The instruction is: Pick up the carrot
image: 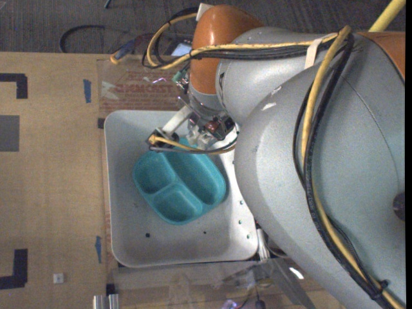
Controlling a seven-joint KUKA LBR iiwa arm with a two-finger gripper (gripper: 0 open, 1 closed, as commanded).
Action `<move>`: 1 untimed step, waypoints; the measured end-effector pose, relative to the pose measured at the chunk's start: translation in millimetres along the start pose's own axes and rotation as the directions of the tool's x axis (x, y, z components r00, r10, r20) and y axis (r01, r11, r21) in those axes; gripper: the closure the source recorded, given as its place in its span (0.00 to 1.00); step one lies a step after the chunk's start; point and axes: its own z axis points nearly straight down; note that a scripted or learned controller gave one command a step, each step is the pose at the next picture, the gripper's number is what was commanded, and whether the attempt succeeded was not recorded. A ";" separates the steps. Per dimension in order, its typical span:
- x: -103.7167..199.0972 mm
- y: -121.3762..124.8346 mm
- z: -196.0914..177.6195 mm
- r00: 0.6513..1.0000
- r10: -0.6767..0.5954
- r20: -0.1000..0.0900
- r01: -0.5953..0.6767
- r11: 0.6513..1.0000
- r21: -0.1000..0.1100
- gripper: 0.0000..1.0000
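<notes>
My gripper (193,132) hangs low over the far half of a shallow white bin (125,237), right at the far rim of a teal divided dish (177,187). Yellow and black cables loop around the wrist under the orange band (215,31). The dish lies tilted in the bin, and its three compartments look bare. The bulky grey arm (309,140) hides the right side of this bin and everything beyond it.
The bin sits on a brown cardboard-covered bench (51,172) with black and blue tape marks. A clear plastic sheet with red print (138,89) lies just behind the bin. Cables trail on the dark floor at the top.
</notes>
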 end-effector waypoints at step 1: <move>2.0 -2.9 -11.0 1.000 -0.007 0.000 0.007 1.000 0.000 1.00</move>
